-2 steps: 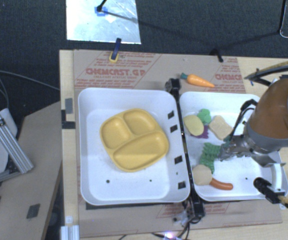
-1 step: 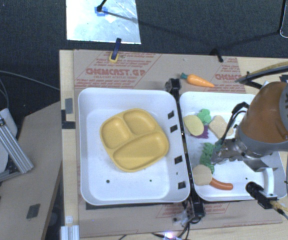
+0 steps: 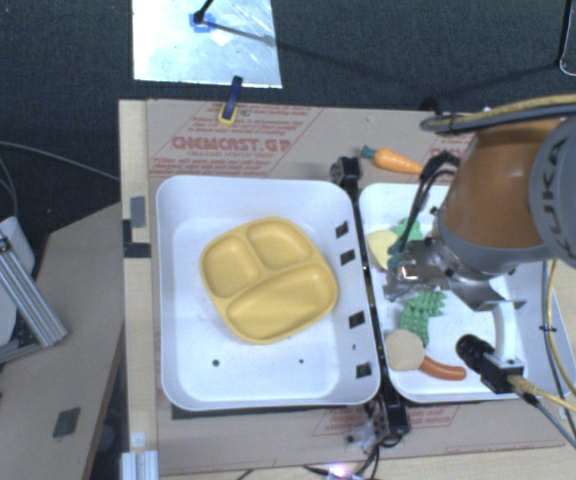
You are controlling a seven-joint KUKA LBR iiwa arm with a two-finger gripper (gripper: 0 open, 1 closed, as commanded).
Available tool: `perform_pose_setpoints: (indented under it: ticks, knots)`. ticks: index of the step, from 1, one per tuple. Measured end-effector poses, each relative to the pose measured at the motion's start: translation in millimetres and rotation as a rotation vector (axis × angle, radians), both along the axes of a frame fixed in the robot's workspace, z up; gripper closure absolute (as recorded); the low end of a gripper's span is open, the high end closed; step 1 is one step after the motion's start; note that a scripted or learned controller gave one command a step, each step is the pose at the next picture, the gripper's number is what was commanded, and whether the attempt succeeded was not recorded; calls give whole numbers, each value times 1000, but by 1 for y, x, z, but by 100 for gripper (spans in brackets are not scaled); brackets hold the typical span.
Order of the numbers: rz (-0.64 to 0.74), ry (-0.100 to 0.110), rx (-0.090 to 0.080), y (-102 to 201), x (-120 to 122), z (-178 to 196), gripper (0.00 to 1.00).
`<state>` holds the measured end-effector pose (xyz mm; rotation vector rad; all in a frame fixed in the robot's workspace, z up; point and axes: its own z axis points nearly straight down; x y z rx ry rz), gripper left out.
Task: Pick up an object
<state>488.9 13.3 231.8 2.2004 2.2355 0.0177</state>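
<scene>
Claw (image 3: 408,273) over right bin (image 3: 533,363), cardboard bench (image 3: 268,143)

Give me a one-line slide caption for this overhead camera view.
KUKA arm lowers its claw over toy food in the right bin; a yellow divided plate sits in the left bin.

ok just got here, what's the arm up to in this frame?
The arm is reaching over the right bin, its gripper low among the toy food there: a green leafy piece, a beige round item and an orange sausage-like piece. Whether it has anything in its grasp can't be seen. The left bin holds a yellow divided plate. A toy carrot lies outside the bins.
</scene>
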Motion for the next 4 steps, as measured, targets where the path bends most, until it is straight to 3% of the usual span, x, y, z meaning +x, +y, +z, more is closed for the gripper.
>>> perform_pose_setpoints:
  ticks: [1,2,3,4]
  knots:
    - [-8,15,-3,33,-3,-50,100]
    - [-5,-2,-2,94,133,-46,100]
    - [-5,8,-5,90,128,-37,100]
    - [1,6,-5,90,129,-26,100]
